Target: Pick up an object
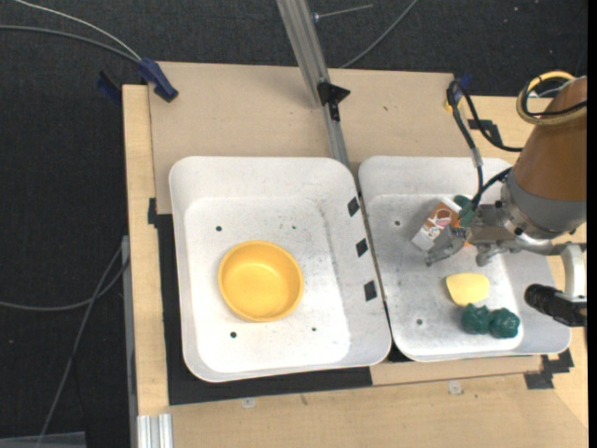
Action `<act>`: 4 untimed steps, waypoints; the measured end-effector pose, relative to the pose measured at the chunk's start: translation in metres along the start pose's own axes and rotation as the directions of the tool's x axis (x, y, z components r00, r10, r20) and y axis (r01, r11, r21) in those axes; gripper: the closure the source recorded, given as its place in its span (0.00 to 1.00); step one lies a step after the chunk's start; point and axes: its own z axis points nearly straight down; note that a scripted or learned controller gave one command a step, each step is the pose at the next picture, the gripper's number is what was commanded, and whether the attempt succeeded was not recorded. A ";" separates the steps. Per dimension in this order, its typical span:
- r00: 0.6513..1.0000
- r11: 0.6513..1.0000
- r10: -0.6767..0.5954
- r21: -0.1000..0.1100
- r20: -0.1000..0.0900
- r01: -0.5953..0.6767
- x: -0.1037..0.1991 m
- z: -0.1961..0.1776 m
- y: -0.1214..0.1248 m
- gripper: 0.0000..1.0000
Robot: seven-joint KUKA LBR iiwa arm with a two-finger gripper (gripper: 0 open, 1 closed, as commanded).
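In the right bin [401,194] lie a small white and orange object [434,228], a pale yellow lump [466,287] and a dark green object [491,321]. The arm's orange band [552,152] is at the right edge, and below it my gripper [455,243] hangs low over the middle of the right bin. The gripper is right beside the white and orange object, on that object's right side, and just above the yellow lump. Whether it touches the white and orange object is unclear. A yellow bowl [260,280] sits upright in the left bin [201,343].
A metal pole [308,54] slants down from the top to the gap between the bins. Black clips [362,247] line the ridge between the bins. Cables [471,133] run along the arm. The wooden bench [242,110] extends behind both bins.
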 end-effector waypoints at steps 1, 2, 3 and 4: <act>1.000 1.000 -0.001 0.003 -0.001 0.001 0.011 0.059 -0.001 0.00; 1.000 1.000 0.000 0.004 -0.002 0.000 0.012 0.108 -0.003 0.00; 1.000 1.000 0.002 -0.005 -0.002 -0.002 0.012 0.092 -0.001 1.00; 1.000 1.000 -0.002 -0.022 0.007 0.002 0.008 0.045 0.005 1.00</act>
